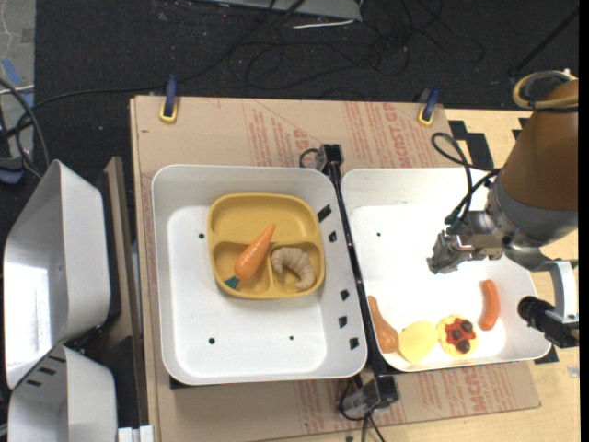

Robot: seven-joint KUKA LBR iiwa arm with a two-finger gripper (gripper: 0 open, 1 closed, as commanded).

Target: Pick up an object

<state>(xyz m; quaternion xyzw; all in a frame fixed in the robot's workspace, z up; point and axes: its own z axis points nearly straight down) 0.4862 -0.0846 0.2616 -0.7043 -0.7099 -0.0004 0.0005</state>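
Observation:
My gripper (444,258) hangs over the middle of the right bin (405,201), above bare white floor and with nothing visible between its fingers. Along that bin's front edge lie a red sausage (489,304), a small tart with red berries (457,333), a pale yellow round piece (418,341) and an orange-brown drumstick shape (382,326). In the left bin (184,274) sits a yellow divided plate (230,215). The plate holds an orange carrot (255,251) and a pale shrimp (294,265).
Between the two bins runs a black divider with clips (339,238). The arm's grey and orange body (543,173) covers the right bin's far right side. White boxes (55,265) stand off the bench to the left. Cables lie on the dark floor behind.

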